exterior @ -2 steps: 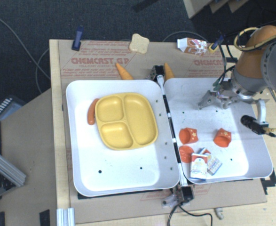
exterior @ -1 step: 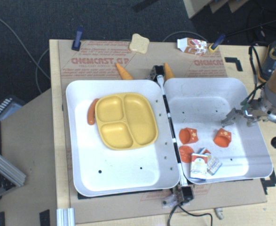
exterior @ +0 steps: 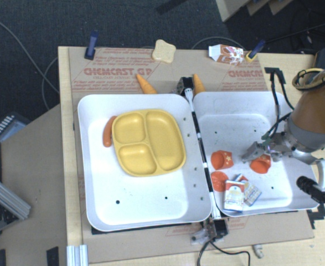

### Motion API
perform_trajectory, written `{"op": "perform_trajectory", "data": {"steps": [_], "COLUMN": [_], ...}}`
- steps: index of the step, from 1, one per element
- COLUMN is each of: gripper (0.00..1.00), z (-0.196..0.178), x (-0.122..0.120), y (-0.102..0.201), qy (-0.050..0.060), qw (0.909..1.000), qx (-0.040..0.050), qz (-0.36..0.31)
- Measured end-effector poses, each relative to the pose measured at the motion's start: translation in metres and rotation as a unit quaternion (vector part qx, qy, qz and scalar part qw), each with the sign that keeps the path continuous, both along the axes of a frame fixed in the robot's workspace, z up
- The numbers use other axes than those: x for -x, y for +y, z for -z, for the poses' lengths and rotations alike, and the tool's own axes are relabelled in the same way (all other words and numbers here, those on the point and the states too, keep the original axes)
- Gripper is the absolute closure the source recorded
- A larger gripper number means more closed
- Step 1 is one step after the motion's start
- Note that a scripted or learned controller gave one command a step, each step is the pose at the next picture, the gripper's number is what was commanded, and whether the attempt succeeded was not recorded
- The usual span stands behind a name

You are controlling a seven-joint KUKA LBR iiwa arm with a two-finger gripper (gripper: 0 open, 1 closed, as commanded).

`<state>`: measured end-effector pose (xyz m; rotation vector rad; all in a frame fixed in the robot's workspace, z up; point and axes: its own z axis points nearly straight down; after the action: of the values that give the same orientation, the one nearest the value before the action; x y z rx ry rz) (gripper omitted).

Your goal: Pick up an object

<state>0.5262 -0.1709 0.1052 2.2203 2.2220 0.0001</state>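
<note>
the gripper (exterior: 257, 154) is hovering over a small orange-red toy (exterior: 260, 164) in the right bin (exterior: 234, 107); whether it's open, i cannot tell. the toy is looking light, smooth, best pinched across its middle.

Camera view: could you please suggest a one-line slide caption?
Grey KUKA arm's gripper poised above a small orange object in the right white bin.

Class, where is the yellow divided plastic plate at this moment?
The yellow divided plastic plate lies in the left white bin, toward its upper middle, with an orange sausage-shaped toy against its left edge.
</note>
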Motion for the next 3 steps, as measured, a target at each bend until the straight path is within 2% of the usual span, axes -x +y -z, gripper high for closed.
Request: {"op": "perform_trajectory", "data": {"steps": [1, 2, 3], "gripper": [0.00, 0.00, 0.00], "z": [0.021, 0.021, 0.021], "x": [0.046, -0.025, 0.047], "y": [-0.050, 0.006, -0.050], "qy": [0.002, 0.000, 0.002], "qw": [1.0000, 1.0000, 1.0000], "qx": [-0.0034, -0.0004, -0.0035], "qz": [-0.001, 0.000, -0.001]}}
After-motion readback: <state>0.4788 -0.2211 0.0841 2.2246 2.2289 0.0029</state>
